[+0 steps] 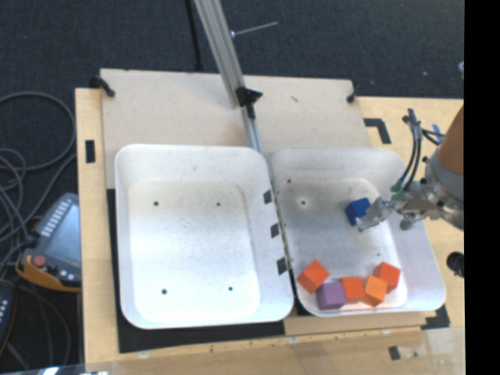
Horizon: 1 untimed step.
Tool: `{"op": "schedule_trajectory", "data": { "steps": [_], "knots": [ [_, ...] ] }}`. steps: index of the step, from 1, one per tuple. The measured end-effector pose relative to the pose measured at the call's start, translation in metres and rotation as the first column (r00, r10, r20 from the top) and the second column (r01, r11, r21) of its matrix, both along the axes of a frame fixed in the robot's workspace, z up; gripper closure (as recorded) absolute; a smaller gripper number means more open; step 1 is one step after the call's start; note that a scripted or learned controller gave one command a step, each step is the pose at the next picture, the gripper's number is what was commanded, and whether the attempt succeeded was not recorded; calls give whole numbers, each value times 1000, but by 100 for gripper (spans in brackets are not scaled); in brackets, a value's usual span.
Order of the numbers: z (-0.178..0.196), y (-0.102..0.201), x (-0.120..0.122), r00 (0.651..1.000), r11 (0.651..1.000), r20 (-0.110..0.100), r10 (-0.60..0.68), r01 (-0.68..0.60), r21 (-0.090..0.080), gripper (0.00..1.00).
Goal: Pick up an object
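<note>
A blue cube [358, 209] sits in the middle of the right bin [328, 162]. My gripper [369, 217] reaches in from the right and its tip is right against the cube's right side. Whether the cube is inside the grip or just beside it cannot be made out. Along the bin's near edge lie several blocks: an orange cube [314, 275], a purple cube [330, 294], and more orange cubes [378, 281] to the right.
The left bin [195, 233] stands beside the right one. A slanted metal rail [226, 53] runs from the top down to the gap between the bins. Cables and a pendant [55, 237] lie off the bench at the left.
</note>
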State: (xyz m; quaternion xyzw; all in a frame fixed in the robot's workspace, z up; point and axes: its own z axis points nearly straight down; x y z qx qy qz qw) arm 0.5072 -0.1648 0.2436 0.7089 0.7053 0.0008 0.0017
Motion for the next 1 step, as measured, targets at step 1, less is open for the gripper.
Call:
{"op": "schedule_trajectory", "data": {
  "steps": [1],
  "knots": [
    [-100, -9, 83, 1000, 1000, -5, 9, -9, 0, 0]
  ]
}}
